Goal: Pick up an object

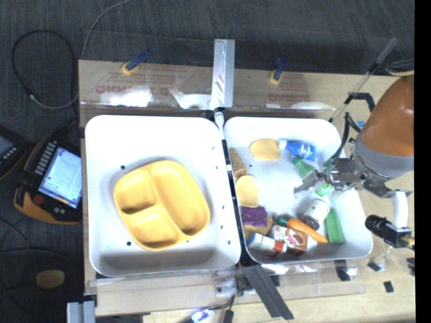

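Several small objects crowd the right-hand shallow white bin [350, 244], and the two-finger gripper [316, 180] hangs low over them, nearest a small white-and-green bottle [319, 207] that lies just beneath and beside its tip; that looks the likeliest pick. Whether the gripper's fingers stand apart or together I cannot tell from here, and nothing shows between them. To do it well, I would judge, the arm should drop straight onto the bottle's middle and close across its narrow width. Crowding the bottle are an orange carrot-shaped toy [306, 229], a green stick [334, 227] and a red-and-white carton [289, 239]. Farther from the bottle lie a purple lump [254, 215], a pale yellow block [247, 190], a yellow bun-shaped piece [265, 149] and a blue-and-white packet [297, 147]. Well apart, a yellow divided tray [160, 202] sits in the left bin [101, 140].
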Tool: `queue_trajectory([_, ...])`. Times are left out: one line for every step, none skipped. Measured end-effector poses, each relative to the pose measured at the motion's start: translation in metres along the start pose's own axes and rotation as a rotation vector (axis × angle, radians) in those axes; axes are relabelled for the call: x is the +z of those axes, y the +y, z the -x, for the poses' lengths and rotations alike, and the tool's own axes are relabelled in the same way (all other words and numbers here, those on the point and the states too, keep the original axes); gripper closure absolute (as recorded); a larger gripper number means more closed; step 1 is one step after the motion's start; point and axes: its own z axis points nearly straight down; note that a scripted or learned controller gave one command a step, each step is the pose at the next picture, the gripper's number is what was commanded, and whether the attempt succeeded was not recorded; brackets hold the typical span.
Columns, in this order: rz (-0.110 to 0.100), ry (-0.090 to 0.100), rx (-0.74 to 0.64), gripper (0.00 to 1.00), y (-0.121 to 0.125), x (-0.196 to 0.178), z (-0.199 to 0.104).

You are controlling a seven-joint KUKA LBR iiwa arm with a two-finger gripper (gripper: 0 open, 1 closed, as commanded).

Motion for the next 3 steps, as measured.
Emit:
queue_trajectory([0.002,0.001,-0.004,0.00,0.000,0.085,0.015])
queue_trajectory([0.015,-0.004,-0.125,0.00,0.083,0.105,-0.010])
queue_trajectory([0.003,-0.003,-0.426,0.00,0.016,0.101,0.041])
